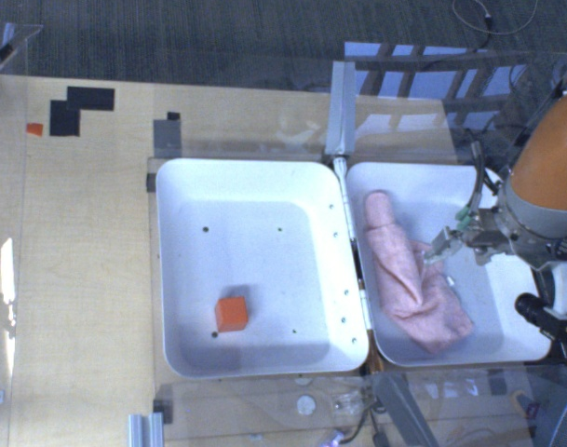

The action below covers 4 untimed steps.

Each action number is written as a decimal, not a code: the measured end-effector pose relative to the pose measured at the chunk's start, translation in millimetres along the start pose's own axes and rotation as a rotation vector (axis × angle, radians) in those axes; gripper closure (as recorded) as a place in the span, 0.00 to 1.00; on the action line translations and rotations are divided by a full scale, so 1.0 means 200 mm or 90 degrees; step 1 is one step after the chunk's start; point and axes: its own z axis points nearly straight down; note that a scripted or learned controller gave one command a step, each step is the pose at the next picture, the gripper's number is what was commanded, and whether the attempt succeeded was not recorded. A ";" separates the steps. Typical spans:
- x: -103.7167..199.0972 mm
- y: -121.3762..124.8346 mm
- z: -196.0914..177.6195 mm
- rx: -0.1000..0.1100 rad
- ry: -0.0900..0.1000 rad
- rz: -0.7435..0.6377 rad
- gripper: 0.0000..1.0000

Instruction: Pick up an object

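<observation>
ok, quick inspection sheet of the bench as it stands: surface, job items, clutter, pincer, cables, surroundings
Surface: wooden bench bearing two white bins side by side, left bin and right bin.
Job's things: orange block on the left bin's floor, near its front; pink cloth, crumpled, lying lengthwise in the right bin.
Clutter: black patches and a small orange mark at the bench's far left.
Grippers: pincer over the right bin, beside the cloth; nothing seen held.
Cables: thin looped wire on the floor beyond the bench.
Surroundings: dark carpet.
</observation>
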 end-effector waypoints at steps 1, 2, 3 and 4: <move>-0.02 0.41 0.60 -0.012 -0.002 -0.078 0.00; -0.07 0.12 0.60 -0.013 -0.003 -0.065 0.00; 0.06 -0.05 0.60 -0.016 -0.004 -0.098 0.00; -0.04 0.14 0.61 -0.010 0.000 -0.031 0.00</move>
